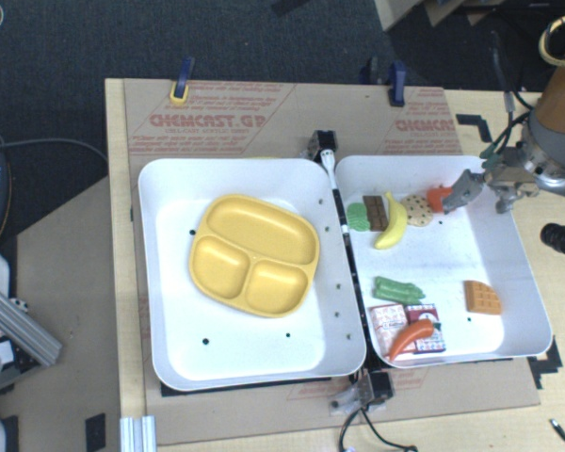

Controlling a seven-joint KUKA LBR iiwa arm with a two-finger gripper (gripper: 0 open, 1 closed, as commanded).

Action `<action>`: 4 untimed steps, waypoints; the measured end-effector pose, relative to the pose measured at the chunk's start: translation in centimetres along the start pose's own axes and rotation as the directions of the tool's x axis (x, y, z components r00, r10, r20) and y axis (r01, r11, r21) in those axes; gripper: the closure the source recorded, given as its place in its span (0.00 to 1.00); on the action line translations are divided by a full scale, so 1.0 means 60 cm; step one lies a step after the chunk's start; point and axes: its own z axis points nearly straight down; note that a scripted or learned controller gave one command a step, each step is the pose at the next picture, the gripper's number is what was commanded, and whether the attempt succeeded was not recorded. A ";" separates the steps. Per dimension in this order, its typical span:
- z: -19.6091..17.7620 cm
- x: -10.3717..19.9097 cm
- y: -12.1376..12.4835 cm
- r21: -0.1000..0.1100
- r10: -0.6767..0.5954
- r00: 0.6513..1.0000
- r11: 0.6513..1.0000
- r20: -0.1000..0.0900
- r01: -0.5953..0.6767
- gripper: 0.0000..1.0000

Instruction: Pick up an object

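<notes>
Two white bins sit side by side mid-frame. The left bin (160,281) holds a yellow divided plate (254,254), tilted a little, near its centre. The right bin (527,295) holds the small items: a banana (393,226) with a brown bar (376,214) and a green disc (358,217) just beside it at the upper left, a tan cookie (417,211) next to them, a green bean pod (397,290) lower down, a red pepper (413,337) lying on a printed card (400,323) at the bottom, and a waffle (482,298) at the lower right. The gripper (471,190) hangs over the bin's upper right, just beside a small red piece (440,198); whether its claw is apart or together I cannot tell.
</notes>
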 end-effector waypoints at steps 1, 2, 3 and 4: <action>-0.012 0.000 0.005 -0.013 -0.003 1.000 1.000 0.003 0.003 0.00; 0.059 0.001 0.012 -0.009 -0.003 1.000 1.000 0.002 0.003 0.00; 0.131 0.003 0.017 -0.008 -0.004 1.000 1.000 0.001 0.004 0.00; 0.204 0.005 0.017 -0.007 -0.004 1.000 1.000 0.001 0.004 0.00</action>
